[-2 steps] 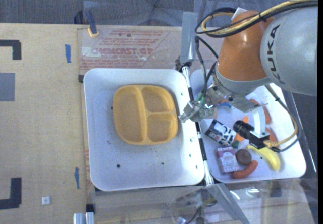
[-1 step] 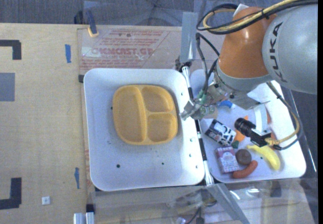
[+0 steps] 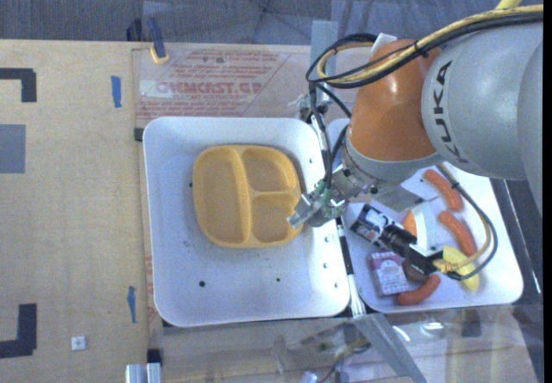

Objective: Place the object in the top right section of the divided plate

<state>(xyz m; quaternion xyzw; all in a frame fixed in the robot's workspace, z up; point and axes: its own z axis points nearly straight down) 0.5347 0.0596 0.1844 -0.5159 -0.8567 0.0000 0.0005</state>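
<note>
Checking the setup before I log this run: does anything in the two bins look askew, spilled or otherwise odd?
Nothing looks spilled or damaged. The yellow divided plate lies flat in the left bin, turned slightly off square with the bin's edges. The gripper is at the plate's right rim. Toy sausages and small items lie loosely scattered in the right bin.

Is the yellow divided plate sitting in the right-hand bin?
No, the yellow divided plate lies in the left bin, while the right bin holds sausages and other small items.
</note>
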